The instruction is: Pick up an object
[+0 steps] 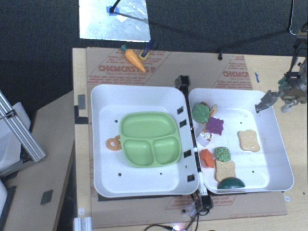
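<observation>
- Gripper [275, 101] sits at the right edge of the view, over the upper-right rim of the right bin [281, 143].
- Fingers [263, 103]: one grey finger points down-left over the rim, a second sits further right; they look spread apart with nothing between them.
- Left bin [103, 129] holds a green divided plate [149, 138] roughly in the middle, three compartments.
- Orange pretzel-shaped piece [114, 143] lies in the left bin just beside the plate's left edge.
- Right bin, top left: green leafy toy [201, 112], with a purple piece [215, 126] just below and right of it.
- Small white-and-red item [205, 137] lies under the purple piece, near the divider between bins.
- Orange-red piece [207, 158] is at the left wall of the right bin, a green speckled round piece [222, 153] just right of it.
- Toast slice [224, 170] touches the speckled piece from below; dark green dome [231, 183] lies at the bottom wall, just beside the toast.
- Second toast slice [249, 140] lies alone mid-right in the right bin, nearest object to the gripper but well apart from it.
- Toy carrot [134, 59] lies outside the bins on the cardboard sheet [226, 71] above the left bin.
- Shiny foil square [114, 13] sits further up, on the dark floor.
</observation>
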`<action>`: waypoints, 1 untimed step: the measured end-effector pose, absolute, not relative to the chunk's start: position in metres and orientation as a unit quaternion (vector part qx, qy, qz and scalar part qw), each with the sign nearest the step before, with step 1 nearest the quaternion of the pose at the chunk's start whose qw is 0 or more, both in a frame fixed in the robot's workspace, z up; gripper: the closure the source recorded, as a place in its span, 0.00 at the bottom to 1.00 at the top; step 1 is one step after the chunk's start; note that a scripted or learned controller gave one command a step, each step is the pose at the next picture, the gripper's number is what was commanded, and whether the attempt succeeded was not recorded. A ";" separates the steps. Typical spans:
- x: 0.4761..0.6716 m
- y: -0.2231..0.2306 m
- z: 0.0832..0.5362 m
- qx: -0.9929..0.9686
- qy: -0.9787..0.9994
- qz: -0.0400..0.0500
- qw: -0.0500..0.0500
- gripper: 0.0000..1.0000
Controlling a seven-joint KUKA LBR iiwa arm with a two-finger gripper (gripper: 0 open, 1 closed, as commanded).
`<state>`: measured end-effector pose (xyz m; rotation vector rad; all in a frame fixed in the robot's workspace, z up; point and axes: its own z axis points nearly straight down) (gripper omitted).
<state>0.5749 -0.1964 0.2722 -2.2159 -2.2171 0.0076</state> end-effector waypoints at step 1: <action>0.577 -0.196 0.278 -0.706 -0.708 0.000 -0.001 0.00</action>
